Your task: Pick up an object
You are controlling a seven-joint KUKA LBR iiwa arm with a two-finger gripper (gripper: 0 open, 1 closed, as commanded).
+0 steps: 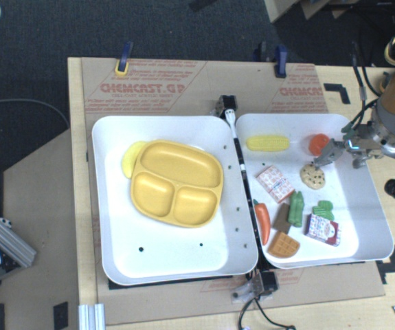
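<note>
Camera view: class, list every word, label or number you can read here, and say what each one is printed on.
"CHEMCAST GP": red print on the brown protective sheet behind the left bin.
"CHEMCAST", cut off: same sheet behind the right bin.
White packet: red print, too small to read.
Red packet: label too blurred to read.

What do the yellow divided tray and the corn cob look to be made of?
Yellow divided tray: likely molded plastic, smooth and slightly glossy, with soft highlights along its rounded rims. Corn cob: probably toy plastic, uniform yellow with a faint kernel texture; too small to be sure.
</note>
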